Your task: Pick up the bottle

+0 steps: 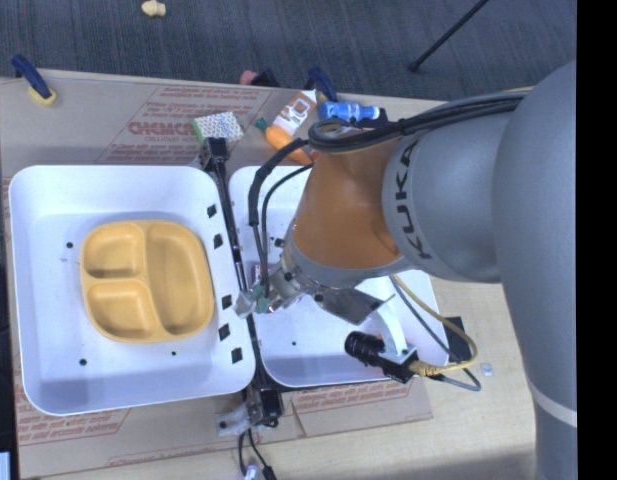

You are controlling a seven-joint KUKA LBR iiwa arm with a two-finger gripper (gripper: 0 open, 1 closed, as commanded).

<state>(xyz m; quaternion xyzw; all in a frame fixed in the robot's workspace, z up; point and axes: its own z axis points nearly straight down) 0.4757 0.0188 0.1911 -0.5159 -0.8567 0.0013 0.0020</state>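
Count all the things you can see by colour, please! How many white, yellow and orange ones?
White: 2, the left bin and the right bin
Yellow: 1, the divided tray in the left bin
Orange: 1, the bottle lying behind the right bin, partly hidden by the arm
Total: 4
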